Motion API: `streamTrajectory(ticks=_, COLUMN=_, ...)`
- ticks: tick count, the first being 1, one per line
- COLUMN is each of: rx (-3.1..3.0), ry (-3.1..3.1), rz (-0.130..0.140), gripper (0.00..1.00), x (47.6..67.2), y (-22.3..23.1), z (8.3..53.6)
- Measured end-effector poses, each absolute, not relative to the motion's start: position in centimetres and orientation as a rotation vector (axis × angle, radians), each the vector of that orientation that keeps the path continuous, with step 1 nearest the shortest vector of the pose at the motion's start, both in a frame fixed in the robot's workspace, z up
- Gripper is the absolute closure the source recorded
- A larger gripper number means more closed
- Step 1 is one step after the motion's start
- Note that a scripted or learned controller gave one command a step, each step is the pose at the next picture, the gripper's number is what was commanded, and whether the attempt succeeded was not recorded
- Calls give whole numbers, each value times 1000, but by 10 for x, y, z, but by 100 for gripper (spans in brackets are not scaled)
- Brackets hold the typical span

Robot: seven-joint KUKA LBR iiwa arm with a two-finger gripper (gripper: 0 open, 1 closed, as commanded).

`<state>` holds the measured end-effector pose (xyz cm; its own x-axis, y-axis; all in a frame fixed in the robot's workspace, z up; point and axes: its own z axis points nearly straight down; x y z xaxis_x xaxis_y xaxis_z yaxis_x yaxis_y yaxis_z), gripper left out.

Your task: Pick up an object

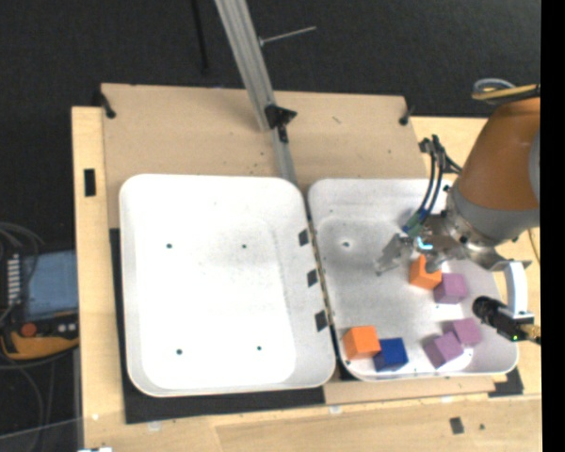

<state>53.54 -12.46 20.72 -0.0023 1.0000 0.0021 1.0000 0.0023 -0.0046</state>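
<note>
My gripper (410, 257) hangs low over the right bin (358, 215), in its right half, and stands open. A small orange block (422, 274) lies just below and right of the gripper, touching or nearly touching it; nothing shows held between the fingers. A purple block (450, 287) lies right next to that orange block. Along the bin's front edge sit another orange block (363, 340), a blue block (392, 354) and two more purple blocks (443, 348) (467, 330).
The left bin (217, 281) lies beside the right one, with a divider edge between them. A slanted metal rail (250, 55) rises from the back of the bench. Cables and a box sit off the bench at the far left.
</note>
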Motion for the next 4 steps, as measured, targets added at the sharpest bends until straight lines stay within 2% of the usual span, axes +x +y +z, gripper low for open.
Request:
streamTrajectory(ticks=1, rx=-2222, ry=-2221, rz=-2, gripper=0, x=536, y=-125, z=210)
streamTrajectory(ticks=2, rx=-2221, ry=-2218, rz=7, gripper=0, x=529, y=-125, z=149)
streamTrajectory(ticks=3, rx=-2226, ry=-2221, rz=2, gripper=0, x=529, y=-127, z=99)
streamTrajectory(ticks=4, rx=-2236, ry=-2212, rz=-8, gripper=100, x=531, y=-127, z=111)
